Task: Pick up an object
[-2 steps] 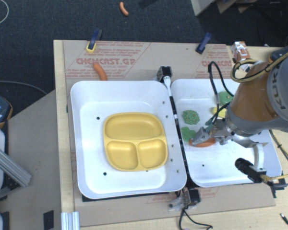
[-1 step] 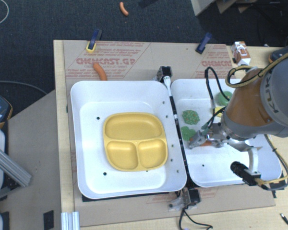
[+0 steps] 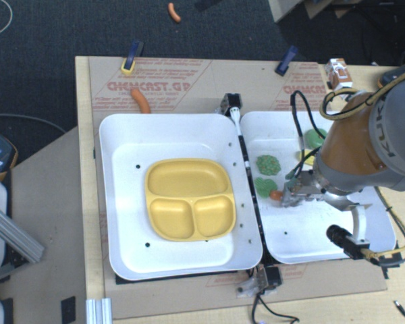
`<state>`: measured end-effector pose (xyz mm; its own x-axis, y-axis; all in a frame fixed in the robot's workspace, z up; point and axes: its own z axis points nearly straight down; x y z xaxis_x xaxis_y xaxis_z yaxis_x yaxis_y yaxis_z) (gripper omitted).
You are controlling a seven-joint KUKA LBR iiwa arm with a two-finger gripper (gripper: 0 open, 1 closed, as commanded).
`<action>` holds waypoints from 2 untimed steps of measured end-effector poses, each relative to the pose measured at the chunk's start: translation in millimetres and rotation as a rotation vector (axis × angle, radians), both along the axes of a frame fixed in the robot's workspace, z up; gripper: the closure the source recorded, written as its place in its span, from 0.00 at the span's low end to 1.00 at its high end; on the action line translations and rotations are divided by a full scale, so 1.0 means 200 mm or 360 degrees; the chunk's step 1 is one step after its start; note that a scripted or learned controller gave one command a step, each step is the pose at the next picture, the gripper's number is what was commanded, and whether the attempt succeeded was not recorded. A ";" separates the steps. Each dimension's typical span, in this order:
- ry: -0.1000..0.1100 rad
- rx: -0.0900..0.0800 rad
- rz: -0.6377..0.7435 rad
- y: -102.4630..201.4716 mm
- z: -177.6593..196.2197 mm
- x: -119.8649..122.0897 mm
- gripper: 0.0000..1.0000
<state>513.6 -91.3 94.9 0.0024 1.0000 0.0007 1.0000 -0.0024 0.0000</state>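
My gripper (image 3: 289, 196) is down in the right bin (image 3: 304, 245), near its left middle. A small orange-red piece (image 3: 276, 195) lies right at its tip; I cannot tell whether it sits between the fingers. Two green broccoli-like pieces lie close by: one (image 3: 268, 164) just above the gripper and one (image 3: 264, 185) to its left. A light green object (image 3: 314, 139) rests farther back, partly hidden by the arm.
The left bin (image 3: 118, 181) holds a yellow divided plate (image 3: 189, 198). An orange sausage-like piece (image 3: 141, 100) lies on the cardboard behind the left bin. Blue clamps (image 3: 131, 57) (image 3: 285, 61) hold the board's far edge.
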 end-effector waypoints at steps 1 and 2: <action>-0.0012 -0.0005 0.0005 -0.02 0.31 0.03 1.00; -0.0011 -0.0004 0.0005 -0.04 0.62 0.01 1.00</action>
